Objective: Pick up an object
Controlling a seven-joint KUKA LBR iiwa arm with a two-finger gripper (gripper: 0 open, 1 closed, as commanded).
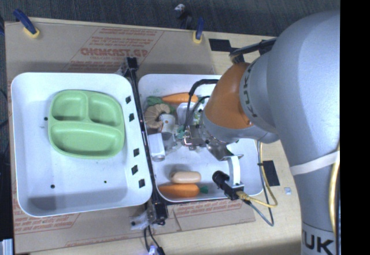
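White right bin is crowded, toys lining its edges around the pincer (grip state unclear).

"CHEMCAST GP" in red on cardboard sheet; "KUK" on arm.

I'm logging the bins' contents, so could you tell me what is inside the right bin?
The right bin shows two carrots, a hot dog bun and small items. The arm covers its middle.

My arm reaches over the right bin — carrot at its far edge, sausage and another carrot near. A divided plate lies in the left bin.
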